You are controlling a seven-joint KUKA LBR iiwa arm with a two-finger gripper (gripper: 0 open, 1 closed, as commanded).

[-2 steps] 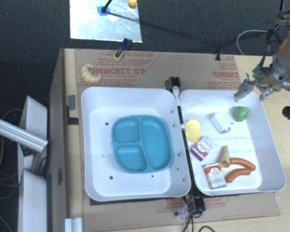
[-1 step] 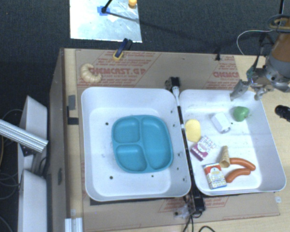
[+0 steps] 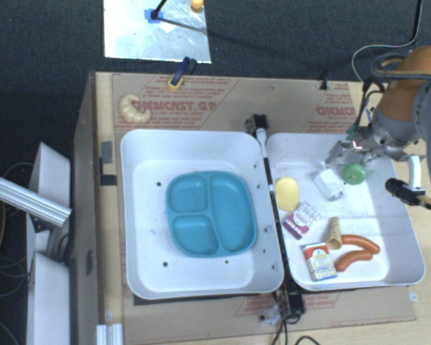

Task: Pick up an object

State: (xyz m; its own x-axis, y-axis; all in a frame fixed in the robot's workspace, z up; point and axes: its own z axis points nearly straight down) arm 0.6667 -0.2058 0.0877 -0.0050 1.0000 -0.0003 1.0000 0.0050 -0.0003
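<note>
While the arm [image 3: 409, 95] slants inward, hand [image 3: 353, 157] low, beside green ball [image 3: 355, 173].

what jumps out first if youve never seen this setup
The blue divided tray lying alone in the left bin stands out most. Next, the right bin with its clutter: a yellow lemon-like piece, two sausages and a green ball right under the gripper.
</note>
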